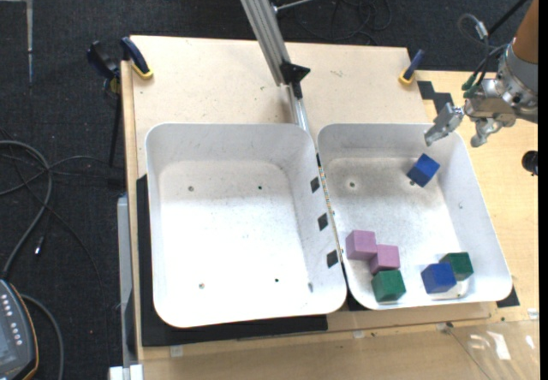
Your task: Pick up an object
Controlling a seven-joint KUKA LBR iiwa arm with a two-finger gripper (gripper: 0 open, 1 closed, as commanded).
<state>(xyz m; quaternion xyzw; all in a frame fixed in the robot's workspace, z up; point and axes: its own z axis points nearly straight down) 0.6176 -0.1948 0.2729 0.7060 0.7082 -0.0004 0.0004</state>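
A: Writing or labels noted? Fingers?

B: No legible writing is seen. The gripper (458, 128) is held spread, nothing between its fingers, over the right bin (479, 198) far rim.

A: Task object?

B: A blue block (423, 170) is seen tilted, just below the fingers, apart from them.

Grey arm (524, 70) entering at the right edge, orange band above the wrist (cut off by the frame), silvery metal gripper (462, 127) with two slim pale fingers, green cable and a loop of grey cable running along the wrist
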